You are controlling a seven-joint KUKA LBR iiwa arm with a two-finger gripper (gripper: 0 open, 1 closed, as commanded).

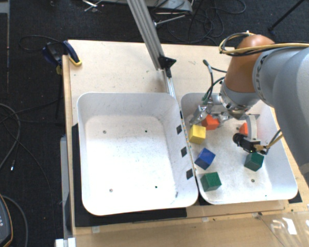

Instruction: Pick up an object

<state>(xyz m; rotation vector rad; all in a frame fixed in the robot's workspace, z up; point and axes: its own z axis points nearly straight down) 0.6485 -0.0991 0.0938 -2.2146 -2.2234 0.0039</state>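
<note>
One grey arm (278, 71) bends down into the right bin (278, 187), gripper (212, 118) clasping an orange block (212, 121).

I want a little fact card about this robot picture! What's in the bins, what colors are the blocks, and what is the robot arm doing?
Bins: two white ones, left bin and right bin
Blocks in right bin: yellow block, blue block, green block, dark green block, orange block
Robot arm: reaches over the right bin
Gripper: right above the orange block; grasp unclear
Bench: tan, under both bins
</note>
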